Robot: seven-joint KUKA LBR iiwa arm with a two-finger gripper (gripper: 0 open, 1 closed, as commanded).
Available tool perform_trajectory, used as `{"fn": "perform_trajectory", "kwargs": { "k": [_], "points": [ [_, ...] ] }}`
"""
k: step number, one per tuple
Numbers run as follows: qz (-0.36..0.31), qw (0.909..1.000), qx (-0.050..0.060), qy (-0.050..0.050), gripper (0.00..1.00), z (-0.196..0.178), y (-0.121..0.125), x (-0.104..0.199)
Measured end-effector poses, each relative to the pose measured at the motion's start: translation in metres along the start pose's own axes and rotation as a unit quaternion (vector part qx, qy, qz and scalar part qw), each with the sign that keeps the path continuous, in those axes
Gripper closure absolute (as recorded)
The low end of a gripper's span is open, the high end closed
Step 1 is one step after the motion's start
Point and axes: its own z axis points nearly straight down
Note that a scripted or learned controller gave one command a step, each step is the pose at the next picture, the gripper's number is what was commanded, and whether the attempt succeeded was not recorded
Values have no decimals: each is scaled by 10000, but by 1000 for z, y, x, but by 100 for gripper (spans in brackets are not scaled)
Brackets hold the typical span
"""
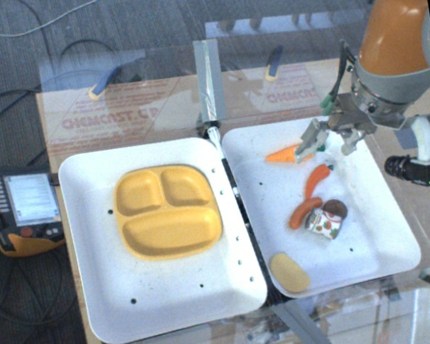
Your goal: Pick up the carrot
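pincer (330, 139) fingers apart, nothing between, near right bin's (392, 256) far rim | carrot (284, 155) just left of it; open floor toward bin's near edge

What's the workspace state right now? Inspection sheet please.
Surface: two shallow white bins, left bin and right bin, side by side on the bench.
Job's things: orange tapered carrot lies in the right bin's far part.
Clutter: yellow three-compartment plastic tray in left bin; orange-red chilli-shaped toy, red sausage toy, small brown-topped printed cup, pale yellow potato-shaped toy in right bin.
Grippers: two-finger gripper beside the carrot's thick end, open.
Cables: black cables left of bench.
Surroundings: handheld pendant with screen, grey carpet.
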Motion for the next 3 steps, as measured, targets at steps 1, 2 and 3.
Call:
{"fn": "perform_trajectory", "kwargs": {
  "k": [1, 2, 3],
  "points": [
    [-283, 9996, -1, -21, 0, 22, 94, -37],
    [517, 9987, -6, -14, 0, 148, 97, -57],
    [-654, 9979, -30, 2, 0, 164, 95, -66]
  ]
}}
